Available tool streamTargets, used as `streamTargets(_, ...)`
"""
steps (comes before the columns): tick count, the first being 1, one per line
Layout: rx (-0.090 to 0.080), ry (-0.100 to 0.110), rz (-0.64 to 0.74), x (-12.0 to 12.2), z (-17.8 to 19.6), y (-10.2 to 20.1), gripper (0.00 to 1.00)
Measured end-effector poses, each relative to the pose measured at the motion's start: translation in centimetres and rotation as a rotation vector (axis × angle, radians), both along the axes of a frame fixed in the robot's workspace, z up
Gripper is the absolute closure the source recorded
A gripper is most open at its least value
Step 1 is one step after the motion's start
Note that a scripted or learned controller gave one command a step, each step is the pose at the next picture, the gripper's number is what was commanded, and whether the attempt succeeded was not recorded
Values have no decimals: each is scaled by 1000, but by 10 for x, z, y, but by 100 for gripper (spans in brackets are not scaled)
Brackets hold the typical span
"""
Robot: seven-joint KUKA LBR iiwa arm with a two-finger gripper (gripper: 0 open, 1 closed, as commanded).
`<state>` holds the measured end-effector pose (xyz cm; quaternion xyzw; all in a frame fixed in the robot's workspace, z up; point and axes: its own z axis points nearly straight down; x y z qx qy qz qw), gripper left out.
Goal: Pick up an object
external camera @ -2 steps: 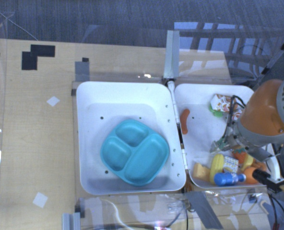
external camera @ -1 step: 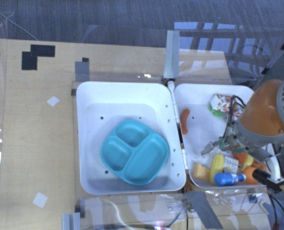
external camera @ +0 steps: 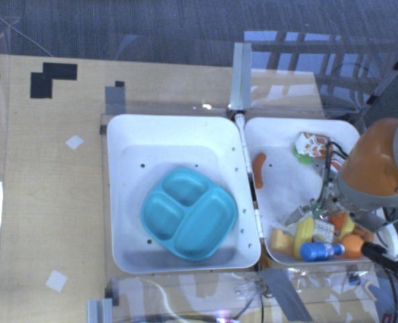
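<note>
**Arm low over the crowded right bin**

You see the arm's orange band above the right bin, and the gripper reaches down among the toys at its near end. You cannot tell how the claw stands. A yellow piece, a blue bottle and an orange fruit lie just beside it. A teal divided plate sits in the left bin.

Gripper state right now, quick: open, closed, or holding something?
Gripper: cannot be told; it is down among the cluttered items in the right bin.
</note>
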<state>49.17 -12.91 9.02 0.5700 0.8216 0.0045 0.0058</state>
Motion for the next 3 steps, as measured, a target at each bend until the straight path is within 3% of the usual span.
streamTargets(1, -4, -11, 1, 3, 12, -1, 100)
streamTargets(2, 2, -1, -93, 1, 0, -30, 100)
streamTargets(3, -3, -6, -324, 0, 1, -19, 100)
